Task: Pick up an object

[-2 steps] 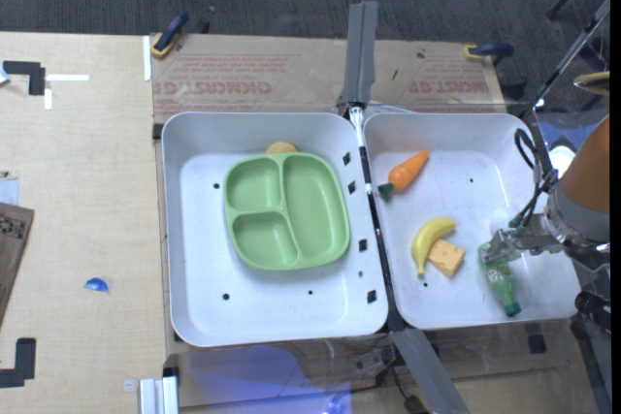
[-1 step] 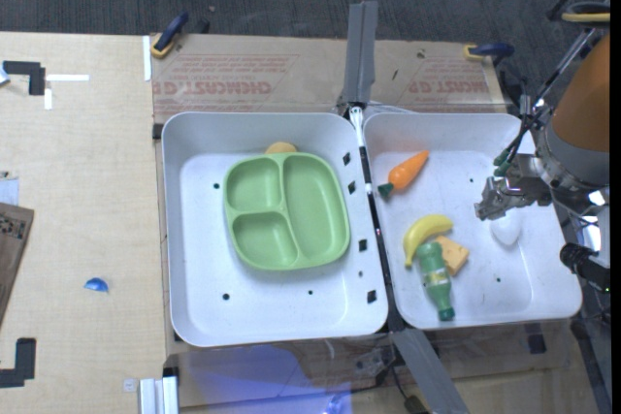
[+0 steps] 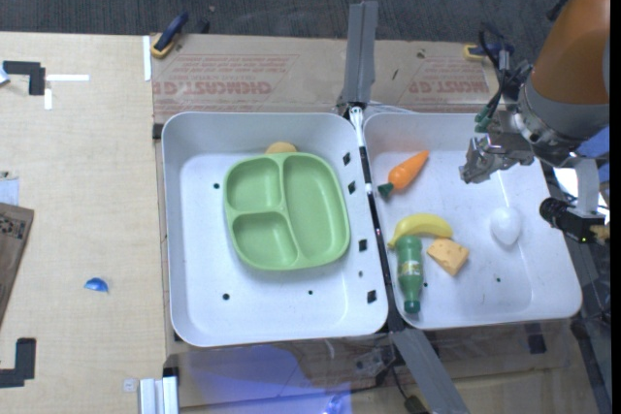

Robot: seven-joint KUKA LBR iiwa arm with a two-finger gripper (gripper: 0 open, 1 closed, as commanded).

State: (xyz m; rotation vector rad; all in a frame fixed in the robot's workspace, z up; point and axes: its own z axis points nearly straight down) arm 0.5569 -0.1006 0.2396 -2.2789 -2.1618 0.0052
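Cardboard point(image 3: 291, 73) behind the bins bears mirrored red lettering we cannot read with certainty. Our tool point(image 3: 477, 165) hovers above the right bin point(image 3: 543, 296) near the carrot point(image 3: 408, 170); its state we cannot tell.

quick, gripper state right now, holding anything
gripper: cannot be told; it hangs over the right bin, apart from the carrot and the white egg, with nothing seen between it.

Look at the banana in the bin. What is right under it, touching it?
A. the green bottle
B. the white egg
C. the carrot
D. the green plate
A: the green bottle lies with its top end right against the banana, while the carrot and white egg sit apart from it.
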